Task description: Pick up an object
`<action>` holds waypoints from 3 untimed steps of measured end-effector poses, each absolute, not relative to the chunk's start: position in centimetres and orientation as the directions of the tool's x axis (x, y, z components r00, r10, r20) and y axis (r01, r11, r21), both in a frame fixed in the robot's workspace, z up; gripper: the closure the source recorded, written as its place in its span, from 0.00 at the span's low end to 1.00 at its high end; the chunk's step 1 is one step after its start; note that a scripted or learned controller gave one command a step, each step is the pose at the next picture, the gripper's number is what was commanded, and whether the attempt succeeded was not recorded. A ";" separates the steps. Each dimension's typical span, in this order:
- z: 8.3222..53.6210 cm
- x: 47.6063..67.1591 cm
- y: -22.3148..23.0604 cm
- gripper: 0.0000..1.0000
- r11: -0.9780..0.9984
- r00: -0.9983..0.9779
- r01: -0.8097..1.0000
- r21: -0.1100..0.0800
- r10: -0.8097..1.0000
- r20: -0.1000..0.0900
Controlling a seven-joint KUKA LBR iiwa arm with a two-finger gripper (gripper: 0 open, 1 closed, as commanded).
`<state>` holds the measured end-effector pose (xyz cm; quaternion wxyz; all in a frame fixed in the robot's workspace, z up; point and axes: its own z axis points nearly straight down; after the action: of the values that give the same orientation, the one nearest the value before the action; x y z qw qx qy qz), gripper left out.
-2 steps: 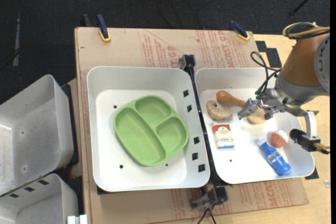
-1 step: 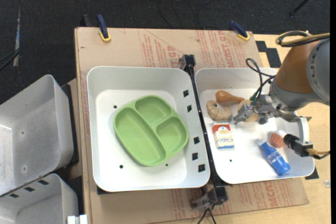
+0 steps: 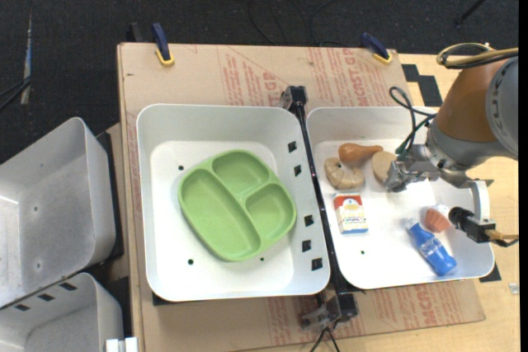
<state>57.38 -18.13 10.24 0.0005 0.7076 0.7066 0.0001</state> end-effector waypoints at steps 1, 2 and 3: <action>15.9 57.2 -19.1 1.00 -0.002 0.002 1.000 0.005 1.000 -0.002; 22.3 57.5 -19.0 1.00 0.003 -0.003 1.000 0.006 1.000 -0.002; 22.6 57.5 -19.0 1.00 0.003 -0.003 1.000 0.002 1.000 -0.001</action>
<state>57.54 -19.01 22.55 0.0011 0.7062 0.7080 0.0003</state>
